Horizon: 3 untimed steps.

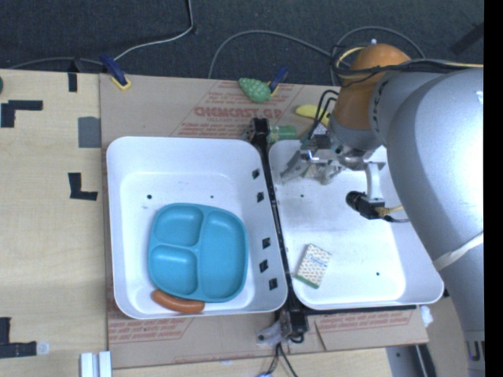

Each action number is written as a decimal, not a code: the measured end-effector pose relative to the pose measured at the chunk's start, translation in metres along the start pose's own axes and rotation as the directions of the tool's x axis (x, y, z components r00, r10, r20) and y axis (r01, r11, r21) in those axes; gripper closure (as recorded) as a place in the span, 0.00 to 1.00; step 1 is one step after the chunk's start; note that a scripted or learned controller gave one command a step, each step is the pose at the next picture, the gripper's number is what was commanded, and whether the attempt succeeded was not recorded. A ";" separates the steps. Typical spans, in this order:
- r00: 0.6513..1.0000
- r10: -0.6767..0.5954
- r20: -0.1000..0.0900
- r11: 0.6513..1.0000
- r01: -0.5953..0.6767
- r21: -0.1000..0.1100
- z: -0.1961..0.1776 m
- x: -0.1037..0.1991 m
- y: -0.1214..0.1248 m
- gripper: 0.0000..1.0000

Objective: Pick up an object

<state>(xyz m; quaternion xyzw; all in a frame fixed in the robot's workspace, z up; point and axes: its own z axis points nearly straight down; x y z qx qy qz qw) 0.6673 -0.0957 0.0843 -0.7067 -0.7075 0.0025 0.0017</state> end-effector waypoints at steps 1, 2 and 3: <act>1.000 0.000 0.000 1.000 0.000 0.000 0.000 0.000 0.000 0.00; 1.000 0.000 -0.001 1.000 0.000 0.000 0.000 -0.002 0.000 0.00; 1.000 0.000 -0.001 1.000 0.000 0.000 0.000 -0.002 0.000 0.00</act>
